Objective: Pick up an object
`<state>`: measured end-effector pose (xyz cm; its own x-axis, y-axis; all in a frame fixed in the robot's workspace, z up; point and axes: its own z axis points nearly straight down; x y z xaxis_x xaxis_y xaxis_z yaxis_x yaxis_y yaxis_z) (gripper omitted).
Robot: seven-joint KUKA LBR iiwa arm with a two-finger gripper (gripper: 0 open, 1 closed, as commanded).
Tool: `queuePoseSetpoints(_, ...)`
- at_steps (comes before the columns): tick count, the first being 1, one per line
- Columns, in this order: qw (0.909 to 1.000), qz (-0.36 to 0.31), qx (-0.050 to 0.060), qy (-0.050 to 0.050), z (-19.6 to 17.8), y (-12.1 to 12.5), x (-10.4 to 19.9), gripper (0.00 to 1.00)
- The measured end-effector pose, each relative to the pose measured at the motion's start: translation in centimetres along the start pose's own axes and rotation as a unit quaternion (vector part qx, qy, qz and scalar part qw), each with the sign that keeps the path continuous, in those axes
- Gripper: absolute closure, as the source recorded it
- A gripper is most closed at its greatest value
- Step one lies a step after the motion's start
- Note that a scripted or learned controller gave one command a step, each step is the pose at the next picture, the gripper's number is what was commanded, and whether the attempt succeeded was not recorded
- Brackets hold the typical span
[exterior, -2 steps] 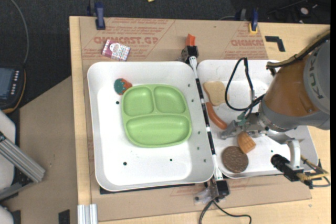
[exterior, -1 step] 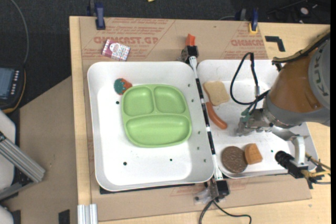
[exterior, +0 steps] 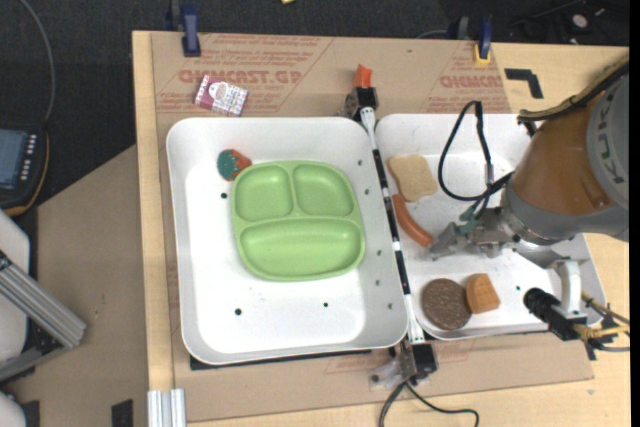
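A thick rounded arm (exterior: 590, 170) is seen at the right side of the scene. Its outer shell is grey, and a wide orange band (exterior: 560, 165) is wrapped around it just above the wrist. Part of large dark lettering is visible on the grey shell at the far right. Below the band, a grey metal wrist part is found, and from it the gripper (exterior: 462, 237) is extended to the left as a slim grey metal piece. A thin black cable (exterior: 465, 130) is attached near the wrist and is drawn up in a tall loop on the far side.
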<state>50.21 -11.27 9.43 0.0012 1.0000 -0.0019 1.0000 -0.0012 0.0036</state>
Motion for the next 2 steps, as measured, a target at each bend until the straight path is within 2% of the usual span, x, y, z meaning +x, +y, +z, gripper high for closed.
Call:
queuePoseSetpoints(1, 1.0000, -0.002, 0.000, 0.001, 1.0, 4.1, 1.9, 0.00)
queuePoseSetpoints(2, 1.0000, 0.000, -0.001, -0.001, 1.0, 9.0, -3.5, 0.00)
